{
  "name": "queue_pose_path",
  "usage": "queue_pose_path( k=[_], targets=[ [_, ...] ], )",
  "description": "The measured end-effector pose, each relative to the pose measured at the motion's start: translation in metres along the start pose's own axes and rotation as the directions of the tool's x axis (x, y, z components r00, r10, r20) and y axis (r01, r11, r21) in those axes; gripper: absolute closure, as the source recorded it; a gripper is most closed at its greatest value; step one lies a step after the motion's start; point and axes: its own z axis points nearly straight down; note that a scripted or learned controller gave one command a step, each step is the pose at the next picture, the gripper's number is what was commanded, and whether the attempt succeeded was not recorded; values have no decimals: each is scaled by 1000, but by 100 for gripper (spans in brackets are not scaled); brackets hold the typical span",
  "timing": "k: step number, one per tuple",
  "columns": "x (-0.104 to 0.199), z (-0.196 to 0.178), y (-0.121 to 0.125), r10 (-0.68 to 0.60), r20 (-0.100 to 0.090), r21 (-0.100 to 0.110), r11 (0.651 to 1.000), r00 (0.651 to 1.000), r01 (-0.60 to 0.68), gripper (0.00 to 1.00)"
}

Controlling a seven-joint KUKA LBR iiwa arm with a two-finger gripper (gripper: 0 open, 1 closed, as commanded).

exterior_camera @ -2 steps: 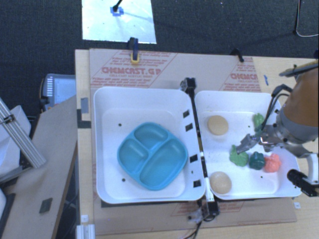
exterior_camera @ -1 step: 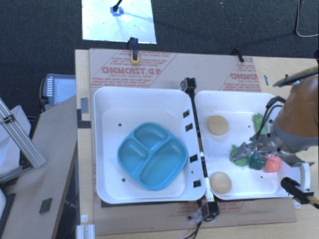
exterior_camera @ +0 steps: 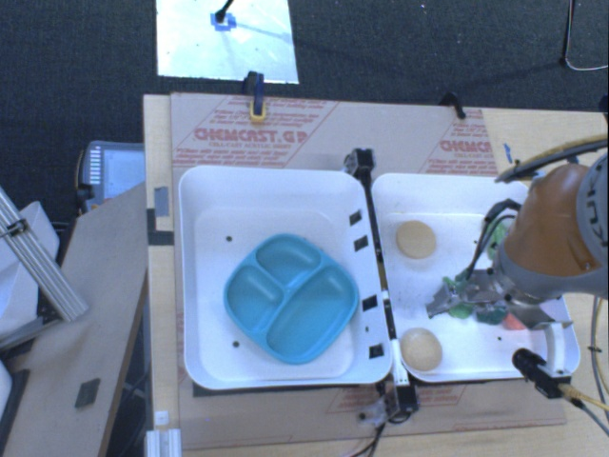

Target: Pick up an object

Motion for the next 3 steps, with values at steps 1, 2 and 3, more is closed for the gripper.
queue_pose_path(
  k=[1, 2, 3],
  targets=[
    [-1, -13, 1, 0, 2, -5, 1000, 1000, 0, 100],
    [1, -58, -3, -2, 3, -8, 1000, 1000, 2, 100],
    [-2, -101, 0, -3, 3, -9, 1000, 1000, 3, 100]
  ],
)
